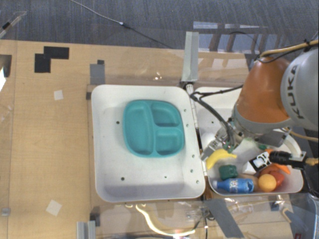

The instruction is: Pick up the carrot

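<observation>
Carrot (282, 168) sits in the right bin (297, 184), far right of the heap, a slim orange sliver tucked just behind the orange ball (267, 182) and half covered by the arm's black fittings. At least, that is my best read; the sliver is small and could be part of another toy. The pincer (219, 146) hangs low over the left end of the same bin, right above the banana (220, 158), so it is near the pile but well short of the carrot. Are its fingers open or shut? Cannot tell, the wrist and cables crowd them. Nothing is visibly between them. The toys lie bunched along the bin's near wall: banana, a dark green block (229, 172), a blue bottle (234, 185) on its side, then the ball. Over in the left bin (104, 133) a teal divided plate (152, 127) rests flat in the middle. The arm's big orange band (261, 93) blocks the right bin's back half.
</observation>
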`<action>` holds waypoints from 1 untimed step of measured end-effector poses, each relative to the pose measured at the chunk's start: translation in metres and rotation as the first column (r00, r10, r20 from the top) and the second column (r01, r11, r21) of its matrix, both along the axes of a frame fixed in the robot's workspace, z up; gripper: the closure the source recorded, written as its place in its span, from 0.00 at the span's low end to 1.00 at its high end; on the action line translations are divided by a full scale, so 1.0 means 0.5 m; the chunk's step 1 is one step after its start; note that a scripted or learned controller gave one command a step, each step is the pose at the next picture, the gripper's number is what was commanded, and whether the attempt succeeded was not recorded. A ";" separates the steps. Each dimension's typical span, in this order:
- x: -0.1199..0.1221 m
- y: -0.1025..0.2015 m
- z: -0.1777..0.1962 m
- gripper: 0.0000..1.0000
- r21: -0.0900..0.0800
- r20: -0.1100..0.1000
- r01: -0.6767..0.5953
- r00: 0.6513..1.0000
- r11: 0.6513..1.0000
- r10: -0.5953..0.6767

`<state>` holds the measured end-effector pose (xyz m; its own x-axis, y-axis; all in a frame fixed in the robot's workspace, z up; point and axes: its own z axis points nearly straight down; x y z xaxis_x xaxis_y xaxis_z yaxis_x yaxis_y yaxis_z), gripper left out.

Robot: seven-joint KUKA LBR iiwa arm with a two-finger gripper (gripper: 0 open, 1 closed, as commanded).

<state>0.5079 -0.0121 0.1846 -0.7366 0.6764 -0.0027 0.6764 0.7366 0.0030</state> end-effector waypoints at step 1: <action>0.000 0.000 0.000 0.00 0.000 0.000 0.000 1.000 1.000 0.000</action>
<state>0.5079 -0.0121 0.1846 -0.7366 0.6764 -0.0027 0.6764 0.7366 0.0030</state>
